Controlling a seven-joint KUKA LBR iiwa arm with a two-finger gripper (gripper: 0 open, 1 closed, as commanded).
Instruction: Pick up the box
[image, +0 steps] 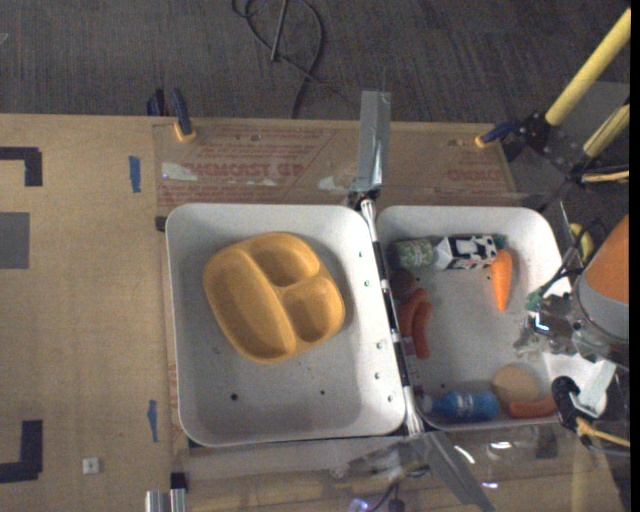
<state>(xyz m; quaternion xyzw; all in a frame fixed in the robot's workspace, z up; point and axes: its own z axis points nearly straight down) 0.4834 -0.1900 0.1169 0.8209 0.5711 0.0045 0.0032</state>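
Box (470, 250) at far rim — pincer (545, 335) well apart.

Slanted overhead view of 2 bins (200, 330).

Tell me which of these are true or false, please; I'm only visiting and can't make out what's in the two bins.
1. The orange divided plate lies in the left bin. True.
2. The black-and-white box lies in the left bin. False: it lies along the right bin's far wall.
3. A carrot lies just beside the box. True.
4. The blue item sits on the plate. False: it sits at the right bin's near edge.
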